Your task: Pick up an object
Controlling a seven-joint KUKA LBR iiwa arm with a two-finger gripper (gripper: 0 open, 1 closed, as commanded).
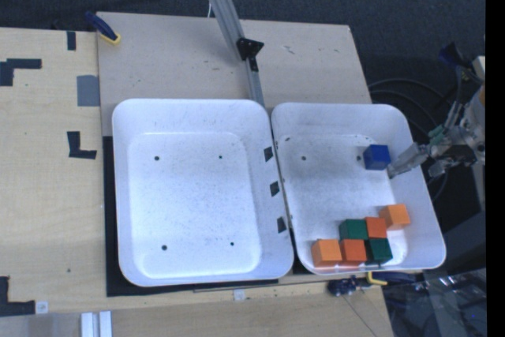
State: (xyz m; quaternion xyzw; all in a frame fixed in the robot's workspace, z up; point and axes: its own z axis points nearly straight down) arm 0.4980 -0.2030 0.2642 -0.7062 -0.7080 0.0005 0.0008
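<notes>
The right bin (316, 130) holds a blue cube (376, 156) near its far right side. A cluster of blocks lies in the bin's near right corner: an orange block (395, 215), another orange one (326, 251), a dark green block (354, 230) and several more touching them. My gripper (404, 161) reaches in over the bin's right rim and sits just right of the blue cube, close to it. Nothing shows in its grasp.
The left bin (189, 193) stands beside the right one, rims touching. A slanted metal pole (225, 4) crosses the back of the bench toward the seam between the bins. A blue and yellow clamp (102, 26) lies at the far left corner. Cables hang off the right.
</notes>
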